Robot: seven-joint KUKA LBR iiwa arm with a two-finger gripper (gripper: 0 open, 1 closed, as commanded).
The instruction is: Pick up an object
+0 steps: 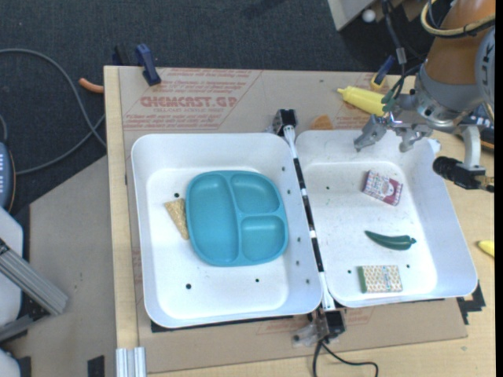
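My gripper (389, 138) hangs over the far edge of the right bin (440, 234), its two fingers spread apart with nothing between them. Below it in that bin lie a small red and white carton (382, 187), a dark green pepper-shaped toy (391, 240) and a flat patterned green packet (380, 278). The carton is the nearest of these, a short way in front of the fingers. In the left bin (157, 281) a teal divided plate (236, 217) rests on a tan cracker-like piece (177, 214).
A yellow corn-like toy (363, 99) lies on the cardboard behind the right bin. A black clip (284, 119) sits where the two bins meet at the back. A blue clamp (147, 64) grips the board's far left corner. Cables run near the arm.
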